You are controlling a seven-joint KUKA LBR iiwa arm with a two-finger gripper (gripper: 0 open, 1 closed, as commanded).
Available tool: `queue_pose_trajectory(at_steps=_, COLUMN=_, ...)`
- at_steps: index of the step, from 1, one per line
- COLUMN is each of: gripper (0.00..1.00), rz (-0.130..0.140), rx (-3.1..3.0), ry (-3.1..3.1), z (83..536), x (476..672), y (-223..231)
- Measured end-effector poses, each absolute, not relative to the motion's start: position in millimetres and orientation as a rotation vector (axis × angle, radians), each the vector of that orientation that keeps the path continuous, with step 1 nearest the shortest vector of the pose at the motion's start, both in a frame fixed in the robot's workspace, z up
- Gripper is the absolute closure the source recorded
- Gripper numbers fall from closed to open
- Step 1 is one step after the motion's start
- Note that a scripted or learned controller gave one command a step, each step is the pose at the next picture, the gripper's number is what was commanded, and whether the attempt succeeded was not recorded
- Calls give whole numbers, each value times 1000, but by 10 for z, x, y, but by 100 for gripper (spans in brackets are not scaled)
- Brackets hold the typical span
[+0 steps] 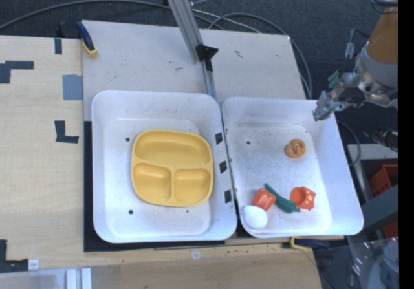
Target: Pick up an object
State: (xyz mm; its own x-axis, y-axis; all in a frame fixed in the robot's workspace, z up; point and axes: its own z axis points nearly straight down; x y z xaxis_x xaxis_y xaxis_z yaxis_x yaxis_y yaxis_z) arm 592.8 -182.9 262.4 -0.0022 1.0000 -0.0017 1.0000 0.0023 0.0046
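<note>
Camera view: hand [321,110] hovers at the right bin's [346,171] upper rim – its spread I cannot tell. Cookie [295,149] lies nearby – a descent here could strike the rim.

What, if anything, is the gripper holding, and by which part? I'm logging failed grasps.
Nothing. The gripper hangs at the right bin's upper right rim, apart from the objects lying inside it.

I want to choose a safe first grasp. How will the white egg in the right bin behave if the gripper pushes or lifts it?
The white egg looks smooth and rounded, so it would probably roll when pushed. It lies in the bin's near corner against the wall, which may stop it. Its glossy surface could slip between fingers. The gripper hangs at the far right rim.
</note>
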Motion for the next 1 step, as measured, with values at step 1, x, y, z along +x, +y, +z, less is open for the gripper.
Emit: queue_pose_trajectory(at_steps=1, gripper=100, rz=0, rx=2215, ry=2230, z=2575, x=6084, y=-1244)
